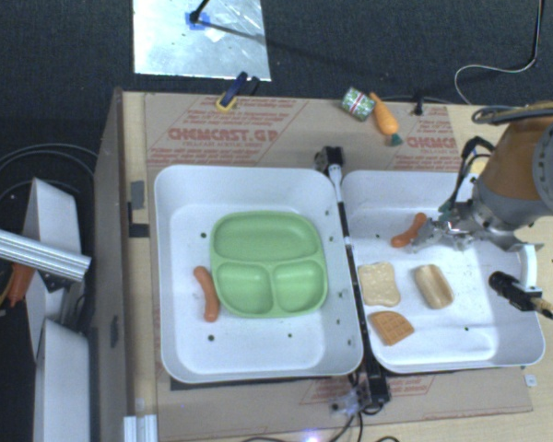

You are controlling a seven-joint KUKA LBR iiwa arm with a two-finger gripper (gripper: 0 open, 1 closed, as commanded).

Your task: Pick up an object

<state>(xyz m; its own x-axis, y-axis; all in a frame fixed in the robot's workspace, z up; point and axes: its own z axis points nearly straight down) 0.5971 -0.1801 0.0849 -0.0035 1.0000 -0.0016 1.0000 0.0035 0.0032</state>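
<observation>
Two bins | claw (435, 235) in right bin (507, 339), beside sausage (408, 231) | claw state: cannot tell | bread roll (433, 285) nearer

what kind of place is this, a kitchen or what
Probably a robot lab bench, not a kitchen: the arm reaches over two white bins, the food looks like toys, such as the bread slice, and loose cables lie around.

Arm (535, 178): rounded grey casing with a broad orange band above the wrist, black cable looped alongside, metallic gripper (435, 235) assembly at the tip.
</observation>
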